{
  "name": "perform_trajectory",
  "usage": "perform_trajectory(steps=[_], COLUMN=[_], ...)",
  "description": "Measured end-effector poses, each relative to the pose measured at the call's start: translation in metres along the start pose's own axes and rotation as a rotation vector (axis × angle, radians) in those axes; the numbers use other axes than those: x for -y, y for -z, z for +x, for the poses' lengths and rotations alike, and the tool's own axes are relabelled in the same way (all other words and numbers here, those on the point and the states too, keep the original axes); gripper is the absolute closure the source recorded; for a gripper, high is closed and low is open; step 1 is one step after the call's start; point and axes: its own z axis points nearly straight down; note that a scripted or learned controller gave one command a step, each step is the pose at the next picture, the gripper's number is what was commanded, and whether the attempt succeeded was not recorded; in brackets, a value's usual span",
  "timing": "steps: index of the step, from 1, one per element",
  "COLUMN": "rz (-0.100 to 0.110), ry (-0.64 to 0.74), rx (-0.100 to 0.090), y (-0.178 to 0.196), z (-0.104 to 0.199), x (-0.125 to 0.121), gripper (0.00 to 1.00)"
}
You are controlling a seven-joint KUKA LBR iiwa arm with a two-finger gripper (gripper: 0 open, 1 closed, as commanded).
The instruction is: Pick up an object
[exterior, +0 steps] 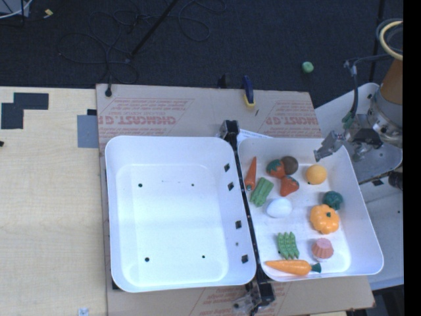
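While the tool [337,143] hovers, grip state unclear, the yellow ball [316,174] lies just below-left.

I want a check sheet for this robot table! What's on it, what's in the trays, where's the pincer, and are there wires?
Surface: cardboard sheet on a wooden bench, bearing two white bins.
Job's things: right bin holds toy food: two carrots, pumpkin, white egg, orange ball, green pieces, pink piece.
Clutter: small green ball on the dark floor.
Grippers: pincer beside the right bin's top right corner, holding nothing.
Cables: loose loops on the floor.
Surroundings: dark carpet.
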Motion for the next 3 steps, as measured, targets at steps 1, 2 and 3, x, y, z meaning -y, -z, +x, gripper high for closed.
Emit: perform_trajectory(steps=[1,2,3], rz=[-0.011,0.016,0.001], ry=[-0.001,0.001,-0.004], rx=[0.003,-0.004,0.004], y=[-0.135,-0.174,-0.170], z=[-0.010,0.042,0.090], x=[-0.015,-0.040,-0.042], gripper=[0.00,0.00,0.00])
